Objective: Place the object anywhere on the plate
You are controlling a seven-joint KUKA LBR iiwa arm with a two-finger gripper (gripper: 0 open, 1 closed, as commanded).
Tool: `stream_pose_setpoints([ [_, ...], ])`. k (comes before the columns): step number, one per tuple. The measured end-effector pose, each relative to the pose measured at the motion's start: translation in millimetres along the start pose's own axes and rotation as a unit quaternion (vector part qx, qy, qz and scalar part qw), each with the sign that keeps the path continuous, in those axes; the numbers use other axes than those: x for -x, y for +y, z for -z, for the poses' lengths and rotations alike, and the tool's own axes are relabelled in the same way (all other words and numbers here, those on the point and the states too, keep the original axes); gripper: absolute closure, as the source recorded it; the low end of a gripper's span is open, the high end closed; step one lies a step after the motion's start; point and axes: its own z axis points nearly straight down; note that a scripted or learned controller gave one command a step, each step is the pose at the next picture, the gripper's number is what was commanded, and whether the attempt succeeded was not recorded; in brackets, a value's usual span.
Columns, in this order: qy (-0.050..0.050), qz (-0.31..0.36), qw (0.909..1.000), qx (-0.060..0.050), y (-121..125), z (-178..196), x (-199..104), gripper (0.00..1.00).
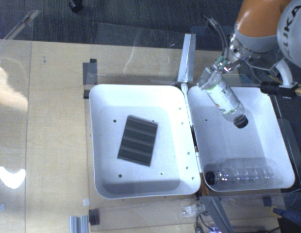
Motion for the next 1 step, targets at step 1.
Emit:
stream_pose_setpoints([
  [1,0.000,0.104,0.9945,0.001,23.2,8.1,-4.3,1.00],
])
